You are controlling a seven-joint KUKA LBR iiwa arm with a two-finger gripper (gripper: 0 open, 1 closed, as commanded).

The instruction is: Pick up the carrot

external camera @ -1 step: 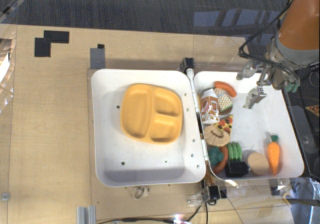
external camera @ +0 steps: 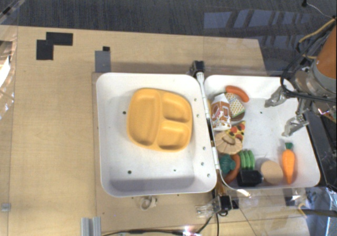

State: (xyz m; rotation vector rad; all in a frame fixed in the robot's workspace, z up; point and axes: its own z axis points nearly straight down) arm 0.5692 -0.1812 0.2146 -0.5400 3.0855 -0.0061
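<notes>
Carrot (external camera: 288, 165) lies in the right bin (external camera: 263, 124), near its right wall and toward the front corner, just beside a tan egg-shaped piece (external camera: 271, 171); its long axis runs roughly front to back, with the small green top at the far end and the tapered orange tip pointing toward the bin's near edge. It is smooth, bright orange and plump. Above it, apart from it, the tool (external camera: 287, 114) hangs with its two fingers spread and nothing between them.
</notes>
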